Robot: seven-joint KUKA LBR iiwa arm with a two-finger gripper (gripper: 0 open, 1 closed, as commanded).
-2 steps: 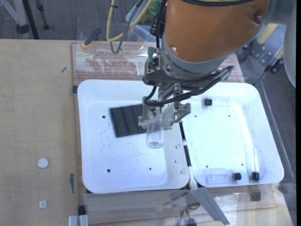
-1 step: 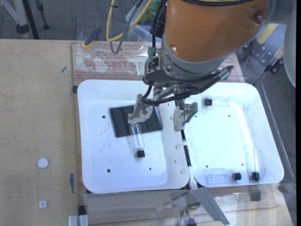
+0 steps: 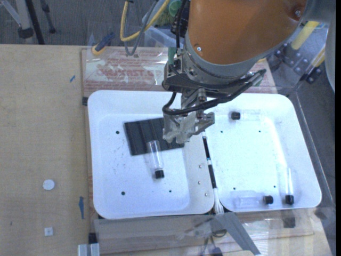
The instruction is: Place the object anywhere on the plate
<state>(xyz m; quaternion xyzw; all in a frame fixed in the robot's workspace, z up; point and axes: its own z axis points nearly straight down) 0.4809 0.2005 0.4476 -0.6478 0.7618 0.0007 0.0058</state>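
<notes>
You had the flat black rectangular plate in the left white bin. The clear plastic vial with a black cap lay lengthwise at the plate's lower edge, just below-left of the gripper.

The two bins look like smooth white plastic with a soft sheen. The plate is dark and matt. The vial on it is clear, glassy, with a black cap. The bench is pale wood-like board, matt. The arm's orange band shines glossy; the claw is dull grey metal
</notes>
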